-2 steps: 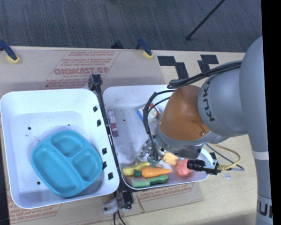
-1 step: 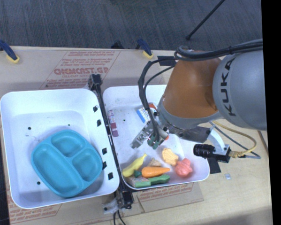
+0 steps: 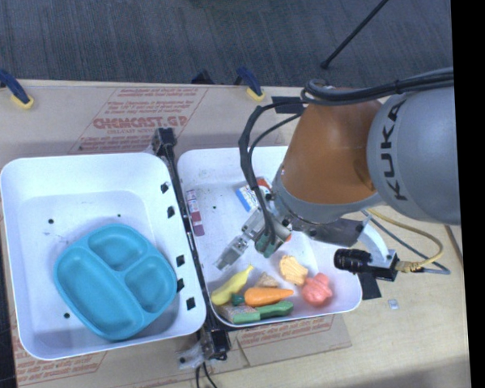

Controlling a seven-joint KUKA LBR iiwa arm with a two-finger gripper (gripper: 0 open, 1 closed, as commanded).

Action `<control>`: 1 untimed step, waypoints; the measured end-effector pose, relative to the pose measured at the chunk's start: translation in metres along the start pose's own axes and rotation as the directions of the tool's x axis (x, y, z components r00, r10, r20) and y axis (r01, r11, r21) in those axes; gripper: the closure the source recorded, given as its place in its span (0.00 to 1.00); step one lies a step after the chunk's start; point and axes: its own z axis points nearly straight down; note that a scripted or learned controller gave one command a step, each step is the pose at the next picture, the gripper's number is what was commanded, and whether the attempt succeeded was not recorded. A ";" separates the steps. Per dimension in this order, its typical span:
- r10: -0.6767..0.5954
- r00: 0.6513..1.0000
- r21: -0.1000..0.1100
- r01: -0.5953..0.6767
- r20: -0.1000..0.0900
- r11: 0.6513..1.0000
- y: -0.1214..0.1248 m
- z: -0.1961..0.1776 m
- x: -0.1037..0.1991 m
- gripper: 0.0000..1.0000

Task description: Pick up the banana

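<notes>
From the overhead camera I see my arm [image 3: 362, 162] reaching into the right bin [image 3: 213, 170], pincer [image 3: 244, 247] apart and clamped on nothing. The banana [image 3: 231, 285] lies just below it, touching a carrot [image 3: 268, 295]

Divided plate [image 3: 113, 279] in left bin [image 3: 31, 180], banana [image 3: 231, 285] in right bin's [image 3: 212, 162] front, carrot [image 3: 268, 295] beside it
</notes>
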 end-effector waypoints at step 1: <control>-0.133 0.991 0.002 0.133 -0.003 0.991 0.010 0.053 0.013 0.00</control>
